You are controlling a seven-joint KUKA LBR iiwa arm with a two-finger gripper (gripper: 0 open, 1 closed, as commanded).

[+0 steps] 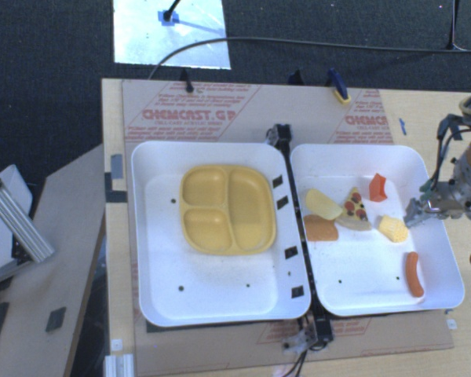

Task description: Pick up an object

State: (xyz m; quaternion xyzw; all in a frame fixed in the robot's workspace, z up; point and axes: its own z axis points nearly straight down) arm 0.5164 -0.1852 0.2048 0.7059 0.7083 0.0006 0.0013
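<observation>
The tool is seen at the right bin's right side, just beside a yellow cheese wedge; its opening can't be told, nothing seen held. Wedge judged light, rigid plastic, prob. slippery; best gripped across its 2 flat faces.

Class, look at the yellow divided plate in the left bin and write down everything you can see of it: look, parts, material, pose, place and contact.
The yellow plate is a rounded square tray, plastic by its look, with a matt pale-yellow surface. Raised ridges split it into three compartments: one long one on its right side and two smaller ones on its left. It lies flat, right way up, roughly mid-floor in the left white bin, turned slightly. Nothing lies in it or touches it besides the bin floor.
</observation>
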